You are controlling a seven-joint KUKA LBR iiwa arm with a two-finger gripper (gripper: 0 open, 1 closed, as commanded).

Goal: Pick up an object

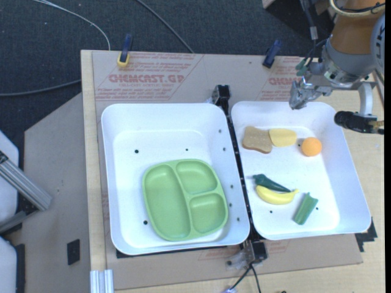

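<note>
The left bin holds a green divided plate, lying flat toward its front; the right bin holds a brown bread slice touching a yellow piece, an orange ball near them, and nearer the front a banana with a dark green item against it and a green block just beside; the hand hangs over the right bin's far rim, gripping nothing, its opening impossible to judge.

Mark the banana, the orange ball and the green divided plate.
banana (276, 195), camera view, middle of its yellow body
orange ball (311, 146), camera view, its centre
green divided plate (160, 201), camera view, large left compartment
</note>
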